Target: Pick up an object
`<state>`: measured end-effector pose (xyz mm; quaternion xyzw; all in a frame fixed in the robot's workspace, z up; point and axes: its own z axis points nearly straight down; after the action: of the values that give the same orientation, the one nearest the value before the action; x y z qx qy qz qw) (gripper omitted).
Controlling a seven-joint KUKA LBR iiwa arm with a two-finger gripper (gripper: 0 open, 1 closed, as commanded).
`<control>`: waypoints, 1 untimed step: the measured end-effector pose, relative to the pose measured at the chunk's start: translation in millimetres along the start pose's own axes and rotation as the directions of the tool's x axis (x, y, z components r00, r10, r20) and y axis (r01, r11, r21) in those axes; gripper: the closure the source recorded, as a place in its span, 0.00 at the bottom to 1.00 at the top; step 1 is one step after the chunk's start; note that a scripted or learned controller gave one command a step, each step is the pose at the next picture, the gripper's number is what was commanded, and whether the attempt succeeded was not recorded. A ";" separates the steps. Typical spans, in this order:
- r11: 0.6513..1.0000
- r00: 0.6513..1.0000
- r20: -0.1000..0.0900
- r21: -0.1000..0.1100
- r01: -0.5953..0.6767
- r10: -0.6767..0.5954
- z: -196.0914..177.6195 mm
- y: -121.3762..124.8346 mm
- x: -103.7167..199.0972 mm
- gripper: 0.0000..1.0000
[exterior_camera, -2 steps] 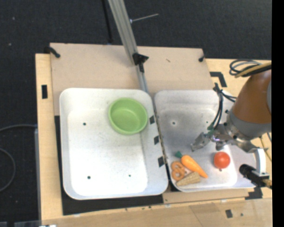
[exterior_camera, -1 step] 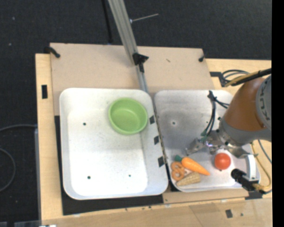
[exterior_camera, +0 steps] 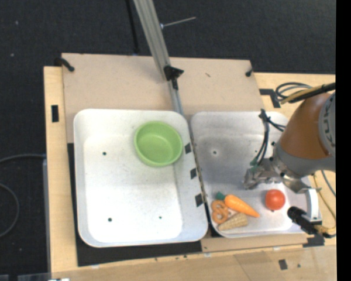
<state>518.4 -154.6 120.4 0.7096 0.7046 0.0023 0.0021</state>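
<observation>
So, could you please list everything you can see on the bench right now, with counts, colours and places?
Bins: two, white, side by side, left bin and right bin.
Bowl: one, green, upper part of the left bin.
Carrot: one, orange, near edge of the right bin.
Corn cob: one, pale yellow, just below the carrot.
Pretzel: one, orange-brown, beside the corn.
Tomato: one, red, right of the carrot.
Arm: one, grey and orange, from the right.
Gripper: one, over the right bin.
</observation>
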 end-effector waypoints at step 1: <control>1.000 1.000 0.003 -0.001 0.000 0.000 -49.3 2.3 -11.1 1.00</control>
<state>520.3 -165.7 169.7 0.7096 0.7046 0.0016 0.0033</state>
